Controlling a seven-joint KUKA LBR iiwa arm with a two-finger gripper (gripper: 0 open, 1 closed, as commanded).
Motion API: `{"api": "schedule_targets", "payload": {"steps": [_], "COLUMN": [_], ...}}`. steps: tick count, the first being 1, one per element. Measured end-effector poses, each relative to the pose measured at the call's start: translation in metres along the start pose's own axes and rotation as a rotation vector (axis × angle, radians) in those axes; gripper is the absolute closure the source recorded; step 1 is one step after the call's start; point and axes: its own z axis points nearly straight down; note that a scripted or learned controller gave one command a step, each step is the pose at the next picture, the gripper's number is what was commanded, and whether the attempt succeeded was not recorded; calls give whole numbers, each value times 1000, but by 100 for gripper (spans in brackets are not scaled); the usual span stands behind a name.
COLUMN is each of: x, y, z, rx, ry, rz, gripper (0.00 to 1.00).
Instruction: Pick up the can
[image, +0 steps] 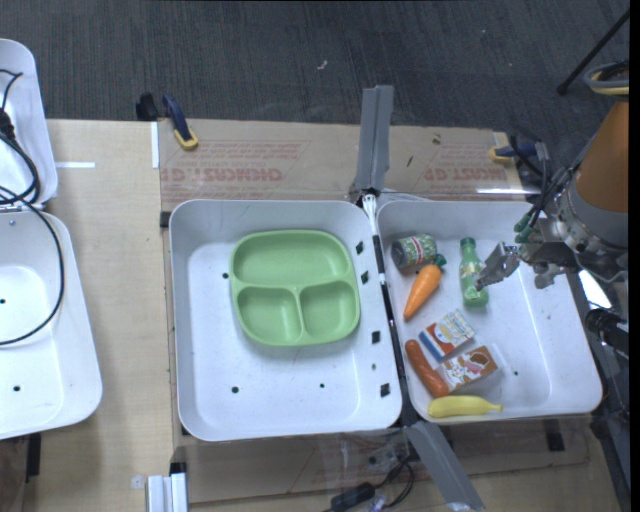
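The can (413, 249) lies on its side at the back left of the right bin (545, 330); it is small, with a green label and a metal end facing left. My gripper (500, 266) hangs over the right part of that bin, right of a green bottle (470, 272) and well right of the can. Its fingers point left, and nothing shows between them. The arm comes in from the right edge.
An orange carrot (423, 288) lies just below the can. Two small cartons (458, 352), a red sausage (425, 367) and a banana (463, 406) lie toward the bin's front. The left bin (200, 330) holds a green divided plate (295, 286).
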Motion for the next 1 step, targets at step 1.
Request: {"api": "schedule_targets", "payload": {"steps": [1], "x": [48], "y": [62], "z": [73], "rx": [0], "ry": [0], "rz": [-90], "gripper": [0]}}
